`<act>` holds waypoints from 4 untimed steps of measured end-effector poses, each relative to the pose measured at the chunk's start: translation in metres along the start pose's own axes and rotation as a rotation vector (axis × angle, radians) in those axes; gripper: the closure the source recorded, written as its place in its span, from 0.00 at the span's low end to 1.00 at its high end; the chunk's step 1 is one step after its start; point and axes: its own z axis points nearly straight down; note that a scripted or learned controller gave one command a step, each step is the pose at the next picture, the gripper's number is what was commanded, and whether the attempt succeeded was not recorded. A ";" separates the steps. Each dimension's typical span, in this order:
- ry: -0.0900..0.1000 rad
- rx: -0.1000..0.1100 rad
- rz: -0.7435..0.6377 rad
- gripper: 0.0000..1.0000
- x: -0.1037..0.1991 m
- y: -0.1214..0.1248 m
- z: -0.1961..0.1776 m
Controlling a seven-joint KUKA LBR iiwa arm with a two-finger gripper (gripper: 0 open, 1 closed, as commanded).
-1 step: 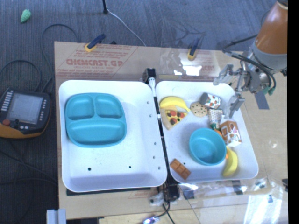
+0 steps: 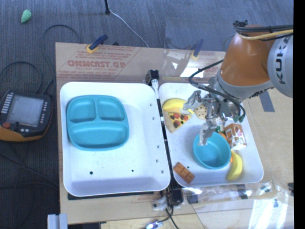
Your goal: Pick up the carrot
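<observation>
In the right bin [image 2: 252,171], an orange and white piece [image 2: 235,135] lies just right of the blue bowl [image 2: 212,151]; it may be the carrot, but it is too small to tell. My gripper [image 2: 208,128] hangs over the bin's middle, above the bowl's far rim and a little left of that orange piece. I see nothing held in it. The arm's orange band [image 2: 243,56] hides the bin's far right corner.
Also in the right bin are a yellow fruit [image 2: 172,104], a pizza slice [image 2: 177,120], a cracker [image 2: 200,111], a banana [image 2: 234,166] and a brown waffle piece [image 2: 183,172]. The left bin [image 2: 138,171] holds a blue divided plate [image 2: 97,122].
</observation>
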 end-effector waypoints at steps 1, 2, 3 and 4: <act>-0.001 0.000 0.074 0.00 0.019 0.096 0.023; -0.006 0.008 0.125 0.00 -0.018 -0.004 0.021; -0.010 0.005 0.151 0.00 -0.040 -0.044 0.112; -0.013 0.008 0.149 1.00 -0.042 -0.044 0.105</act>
